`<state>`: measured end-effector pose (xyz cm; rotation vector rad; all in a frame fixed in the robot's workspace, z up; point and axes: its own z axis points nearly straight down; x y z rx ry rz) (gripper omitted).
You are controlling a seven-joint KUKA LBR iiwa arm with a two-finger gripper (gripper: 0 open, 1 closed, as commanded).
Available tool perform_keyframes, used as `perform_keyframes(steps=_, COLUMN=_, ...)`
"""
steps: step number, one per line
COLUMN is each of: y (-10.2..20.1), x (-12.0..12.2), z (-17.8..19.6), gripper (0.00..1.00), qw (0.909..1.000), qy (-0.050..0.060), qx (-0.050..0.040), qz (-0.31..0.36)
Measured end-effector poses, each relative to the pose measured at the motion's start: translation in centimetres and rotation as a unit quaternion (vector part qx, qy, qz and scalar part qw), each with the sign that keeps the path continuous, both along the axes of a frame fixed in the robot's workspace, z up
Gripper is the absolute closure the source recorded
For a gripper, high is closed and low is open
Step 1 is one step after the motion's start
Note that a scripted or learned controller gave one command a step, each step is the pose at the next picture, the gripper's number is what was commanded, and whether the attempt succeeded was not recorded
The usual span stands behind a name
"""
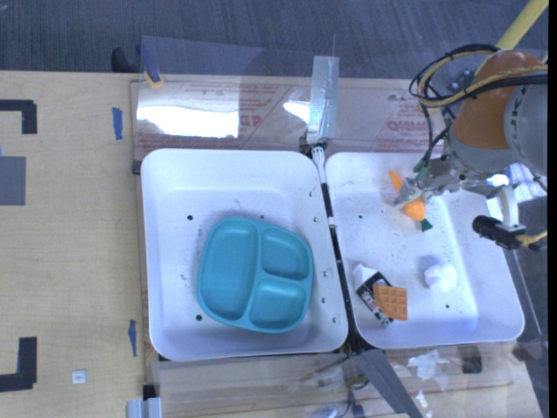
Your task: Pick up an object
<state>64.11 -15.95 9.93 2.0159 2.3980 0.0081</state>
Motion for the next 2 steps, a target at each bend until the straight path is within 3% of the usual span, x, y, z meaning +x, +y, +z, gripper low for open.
perform_keyframes(steps=1, y=10.1, x=2.9, z=11.6, gripper=1.0, qw=1.0, qy=-0.002, qx=0.002, qz=0.002)
perform_keyframes(steps=2, y=10.3, x=2.7, z=16.0, gripper=1.0, qw=0.9898, qy=0.001, qx=-0.0011, qz=0.143)
